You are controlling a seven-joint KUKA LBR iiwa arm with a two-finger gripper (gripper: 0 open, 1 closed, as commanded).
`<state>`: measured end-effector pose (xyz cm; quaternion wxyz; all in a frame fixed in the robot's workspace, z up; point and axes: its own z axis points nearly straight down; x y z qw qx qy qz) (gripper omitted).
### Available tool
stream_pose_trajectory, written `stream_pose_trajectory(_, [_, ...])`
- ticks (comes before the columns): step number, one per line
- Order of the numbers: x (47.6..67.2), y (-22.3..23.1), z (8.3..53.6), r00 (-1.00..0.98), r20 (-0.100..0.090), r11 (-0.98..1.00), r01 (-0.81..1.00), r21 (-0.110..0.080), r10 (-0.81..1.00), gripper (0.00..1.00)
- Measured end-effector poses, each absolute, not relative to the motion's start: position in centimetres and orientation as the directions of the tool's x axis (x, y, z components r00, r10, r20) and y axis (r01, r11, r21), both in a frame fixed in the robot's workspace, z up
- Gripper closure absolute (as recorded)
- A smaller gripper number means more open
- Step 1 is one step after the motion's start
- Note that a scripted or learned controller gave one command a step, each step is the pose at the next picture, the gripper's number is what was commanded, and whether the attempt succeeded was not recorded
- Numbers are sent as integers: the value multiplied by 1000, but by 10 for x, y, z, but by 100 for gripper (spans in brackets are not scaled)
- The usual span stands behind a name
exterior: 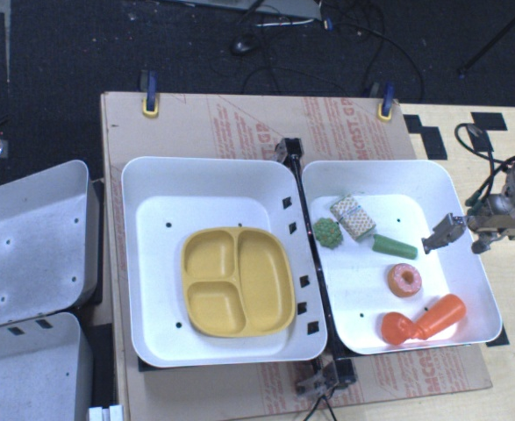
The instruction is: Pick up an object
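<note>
Objects for picking are all lying in the right white bin (pixel 468 226): a checked grey-and-white block (pixel 354 217), a round green knobbly piece (pixel 327 231), a short green bar (pixel 394 246), a pink ring-shaped doughnut toy (pixel 404 280) and an orange bottle-shaped toy (pixel 423 321).

Camera view: you are looking down on both bins.
- The left white bin (pixel 152 191) is holding a yellow plastic divided plate (pixel 238 281), three compartments, sitting flat.
- The checked block and the green knobbly piece are lying just beside each other near the bin divider; the green bar is sitting just right of them, the doughnut below it, the orange toy along the front wall.
- The two-finger gripper (pixel 444 232) is hanging over the right bin's right side, near the green bar but apart from it. I cannot tell how it is set; the tip is reading as one dark shape at a slant.
- Nothing is showing gripped at the tip.

Progress, as a judgement: you are at the approach stage. No object is lifted; every item is resting on the bin floor. Descending, closing and lifting are all left to do.
</note>
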<state>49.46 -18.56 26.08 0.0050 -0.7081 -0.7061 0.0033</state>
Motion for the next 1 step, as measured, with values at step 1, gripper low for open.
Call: stream_pose_trajectory(1, [497, -185, 267, -1, 0, 1, 1000, -1, 1000, 0])
